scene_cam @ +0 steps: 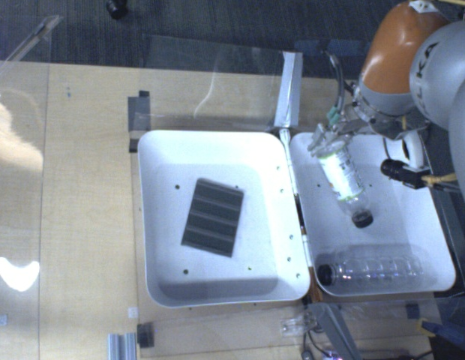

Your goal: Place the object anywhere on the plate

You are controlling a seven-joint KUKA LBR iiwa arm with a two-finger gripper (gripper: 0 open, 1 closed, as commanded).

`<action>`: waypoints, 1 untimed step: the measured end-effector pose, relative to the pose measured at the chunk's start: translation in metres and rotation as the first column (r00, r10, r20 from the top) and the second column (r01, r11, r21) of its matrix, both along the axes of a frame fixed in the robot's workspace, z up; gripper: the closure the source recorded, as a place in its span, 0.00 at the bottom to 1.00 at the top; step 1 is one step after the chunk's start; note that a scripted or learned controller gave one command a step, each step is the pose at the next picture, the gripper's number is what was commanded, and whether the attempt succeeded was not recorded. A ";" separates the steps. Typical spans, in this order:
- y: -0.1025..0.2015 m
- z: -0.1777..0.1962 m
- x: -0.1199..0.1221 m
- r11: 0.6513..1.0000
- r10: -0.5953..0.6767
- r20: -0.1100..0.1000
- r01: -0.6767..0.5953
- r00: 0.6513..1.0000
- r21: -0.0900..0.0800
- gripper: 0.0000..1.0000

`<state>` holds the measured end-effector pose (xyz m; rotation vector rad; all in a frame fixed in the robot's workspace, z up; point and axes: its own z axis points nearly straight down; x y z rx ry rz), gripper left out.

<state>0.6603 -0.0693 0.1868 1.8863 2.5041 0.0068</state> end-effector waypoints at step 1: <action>0.045 0.051 -0.024 0.981 0.193 0.000 -0.193 0.981 0.000 1.00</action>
